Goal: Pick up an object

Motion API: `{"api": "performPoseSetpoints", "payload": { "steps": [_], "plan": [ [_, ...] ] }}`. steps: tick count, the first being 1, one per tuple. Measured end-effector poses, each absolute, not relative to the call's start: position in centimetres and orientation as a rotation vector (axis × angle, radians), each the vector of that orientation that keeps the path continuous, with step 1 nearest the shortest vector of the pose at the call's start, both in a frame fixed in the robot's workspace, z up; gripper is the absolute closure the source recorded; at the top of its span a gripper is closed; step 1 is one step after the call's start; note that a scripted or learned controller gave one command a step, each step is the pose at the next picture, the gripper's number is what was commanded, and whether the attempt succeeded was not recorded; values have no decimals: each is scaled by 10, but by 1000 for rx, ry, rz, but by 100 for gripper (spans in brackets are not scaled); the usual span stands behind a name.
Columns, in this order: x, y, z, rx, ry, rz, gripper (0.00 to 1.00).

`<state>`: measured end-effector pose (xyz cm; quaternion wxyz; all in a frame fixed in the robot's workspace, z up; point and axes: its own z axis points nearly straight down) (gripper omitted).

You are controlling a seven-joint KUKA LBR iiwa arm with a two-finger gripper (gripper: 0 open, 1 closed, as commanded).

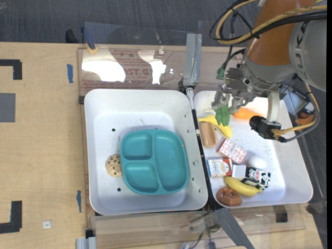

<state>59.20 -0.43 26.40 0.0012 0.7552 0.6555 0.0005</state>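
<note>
My gripper (225,108) hangs over the back left part of the right bin (295,162), under the grey arm with its orange band. A small green toy vegetable (223,115) sits between its fingers, lifted slightly above the other items. Just below it lie a yellow piece (217,125) and a tan bread roll (208,135). An orange carrot (244,113) lies to the right of the gripper.
The right bin also holds a pink packet (232,151), a red-and-white carton (219,166), a white egg (257,163), a cow-patterned carton (258,177), a banana (243,186) and a brown doughnut (229,196). The left bin (98,108) holds a teal divided plate (154,161) and a cookie (113,165).
</note>
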Motion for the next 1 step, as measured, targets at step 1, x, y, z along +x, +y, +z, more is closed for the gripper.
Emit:
{"api": "performPoseSetpoints", "payload": {
  "steps": [1],
  "plan": [
    [593,-4,274,2369,2058,4,100]
  ]
}}
